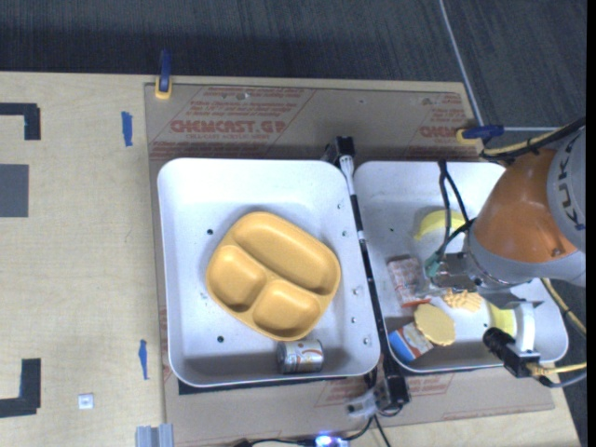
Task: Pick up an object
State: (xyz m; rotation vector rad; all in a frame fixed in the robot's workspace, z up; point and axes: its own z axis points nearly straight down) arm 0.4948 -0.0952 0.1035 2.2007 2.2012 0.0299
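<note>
My gripper (453, 277) is low in the right bin (400, 186), under the grey and orange wrist (521, 220). It sits over a cluster of small things: a red-and-white packet (406, 277), a bumpy pale yellow piece (463, 300) and a tan round disc (434, 324). A blue-and-white item (407, 344) lies at the bin's front. A yellow round object (432, 225) lies behind the gripper, partly hidden by cables. A yellow piece (502, 318) peeks out at the right. The arm hides what lies directly under it.
The left bin (186, 250) holds a large yellow divided tray (272, 273) and a crushed silver can (301, 356) at its front wall. A black divider (358, 240) runs between the bins. Cardboard (279, 119) lies under both.
</note>
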